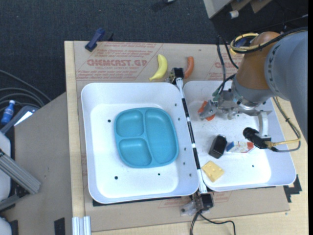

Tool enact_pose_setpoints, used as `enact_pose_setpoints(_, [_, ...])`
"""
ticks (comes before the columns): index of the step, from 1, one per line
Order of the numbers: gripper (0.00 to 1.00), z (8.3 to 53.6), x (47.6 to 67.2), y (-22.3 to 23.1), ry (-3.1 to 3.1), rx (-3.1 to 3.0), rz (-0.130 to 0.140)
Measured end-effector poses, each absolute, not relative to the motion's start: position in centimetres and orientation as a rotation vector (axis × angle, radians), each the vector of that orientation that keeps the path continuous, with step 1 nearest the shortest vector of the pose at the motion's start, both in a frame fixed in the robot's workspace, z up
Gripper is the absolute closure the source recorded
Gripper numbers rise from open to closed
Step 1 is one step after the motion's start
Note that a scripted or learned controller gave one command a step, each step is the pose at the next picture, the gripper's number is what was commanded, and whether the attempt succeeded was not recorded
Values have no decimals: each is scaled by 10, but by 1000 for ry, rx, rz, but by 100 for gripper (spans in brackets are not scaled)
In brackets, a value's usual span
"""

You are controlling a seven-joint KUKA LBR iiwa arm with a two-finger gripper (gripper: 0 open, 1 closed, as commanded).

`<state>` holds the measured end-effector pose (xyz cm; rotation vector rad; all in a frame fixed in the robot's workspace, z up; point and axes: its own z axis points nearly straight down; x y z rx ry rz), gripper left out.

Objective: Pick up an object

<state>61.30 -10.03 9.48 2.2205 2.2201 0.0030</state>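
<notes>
My gripper [213, 107] is low over the back left part of the right bin [279, 173], at the end of the grey arm with the orange band [252, 70]. A small orange object [205, 111] lies right at the gripper's tip; whether it is gripped I cannot tell. Nearer the front, a black block [217, 146] is tilted on the bin floor. A yellow wedge [212, 171] sits at the front left corner. A small red, white and blue item [239, 147] lies to the right of the black block.
The left bin [93, 106] holds a blue divided plate [146, 136]. Behind the bins, on the board, lie a banana [159, 67], an orange stick-shaped item [189, 66] and a blue object [94, 39]. A black part with a yellow cable [257, 138] hangs over the right bin.
</notes>
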Motion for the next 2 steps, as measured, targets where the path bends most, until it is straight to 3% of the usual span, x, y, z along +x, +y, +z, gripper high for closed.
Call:
enact_pose_setpoints(1, [100, 105, 614, -100, 2219, 2219, 5])
enact_pose_setpoints(2, [0, 105, 613, -100, 2219, 2220, 5])
